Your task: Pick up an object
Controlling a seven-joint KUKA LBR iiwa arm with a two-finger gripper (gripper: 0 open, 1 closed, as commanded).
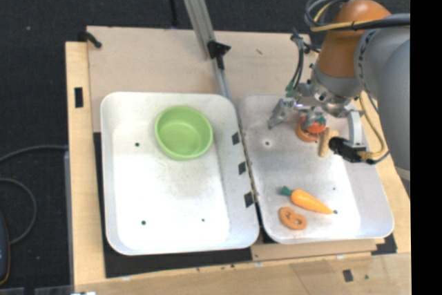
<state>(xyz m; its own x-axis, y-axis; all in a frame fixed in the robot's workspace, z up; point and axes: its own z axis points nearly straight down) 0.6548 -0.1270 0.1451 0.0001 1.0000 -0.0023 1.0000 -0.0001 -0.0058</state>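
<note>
Since the arm works low in the right bin (359, 217):
Carrot (311, 202): nearest, well clear of the fingers
Orange toy (312, 128): beneath gripper (304, 117)
Fingers: spread apart, nothing clamped
Risk: closing off-centre could nudge it away

Small orange-red object (311, 128) under the gripper (304, 122) in the right bin (366, 217): partly hidden, identity unclear. Arm (373, 45) cut off at right edge.
</note>
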